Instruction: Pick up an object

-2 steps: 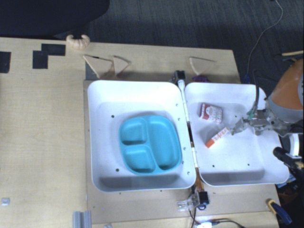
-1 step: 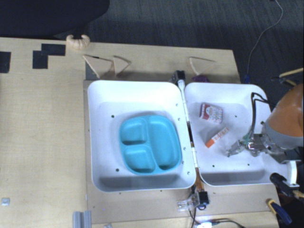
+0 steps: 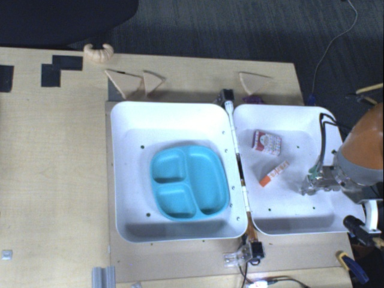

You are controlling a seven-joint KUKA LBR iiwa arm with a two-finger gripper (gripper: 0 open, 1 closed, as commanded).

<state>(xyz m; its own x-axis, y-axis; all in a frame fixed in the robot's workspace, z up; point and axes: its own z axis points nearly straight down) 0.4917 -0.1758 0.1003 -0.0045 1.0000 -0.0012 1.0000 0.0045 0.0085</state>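
In the right bin [image 3: 288, 224] lie a small red and white packet [image 3: 266, 142] near the back and an orange and white tube [image 3: 273, 173] slanting across the middle. My gripper [image 3: 312, 183] hangs low at the right bin's right side, a short way to the right of the tube and apart from it. The arm's orange band [image 3: 366, 143] rises above it at the view's right edge. Nothing shows in the gripper's hold.
The left bin [image 3: 129, 179] holds a blue three-compartment plate [image 3: 189, 180]. A black cable [image 3: 322, 140] runs down along the right bin's right wall. The ridge between the bins [image 3: 237, 161] stands left of the tube. Tan bench surrounds both bins.
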